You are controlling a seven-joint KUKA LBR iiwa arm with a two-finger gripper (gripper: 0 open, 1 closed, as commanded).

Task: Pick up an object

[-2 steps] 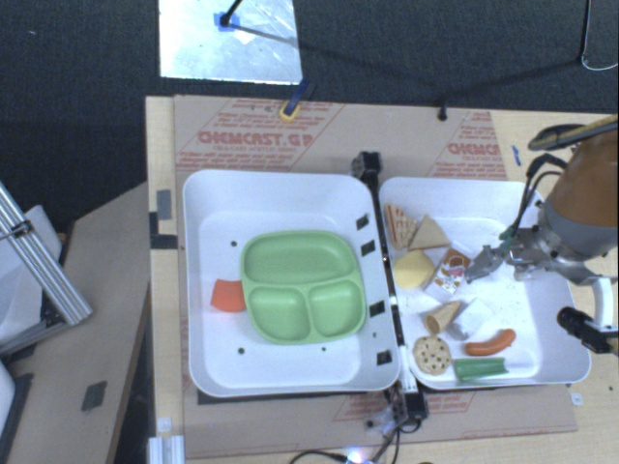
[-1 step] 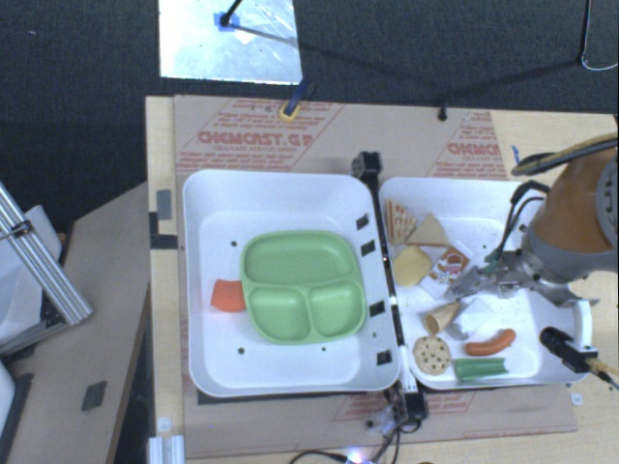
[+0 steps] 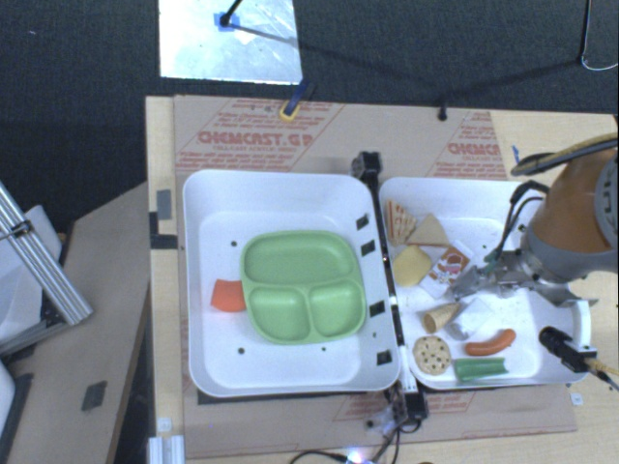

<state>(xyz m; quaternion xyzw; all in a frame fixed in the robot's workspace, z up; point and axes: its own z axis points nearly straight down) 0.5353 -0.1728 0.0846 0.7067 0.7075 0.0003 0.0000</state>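
The right bin (image 3: 455,193) holds several toy foods. My gripper (image 3: 471,283) hangs low over its middle, reaching in from the right, just right of a small red-and-white packet (image 3: 447,264). A tan cone (image 3: 440,316) lies right below the gripper. A yellow cheese piece (image 3: 411,266) sits left of the packet. At the bin's back are a pizza slice (image 3: 399,222) and a tan wedge (image 3: 431,230). Along the front lie a cookie (image 3: 431,354), a red sausage (image 3: 489,341) and a green bean pod (image 3: 480,368). Nothing is visibly held.
The left bin (image 3: 208,211) holds a green divided plate (image 3: 300,286) and an orange-red piece (image 3: 228,296) at the plate's left. A black-clipped divider (image 3: 379,259) separates the bins. The arm's orange band (image 3: 580,201) stands over the right bin's right side.
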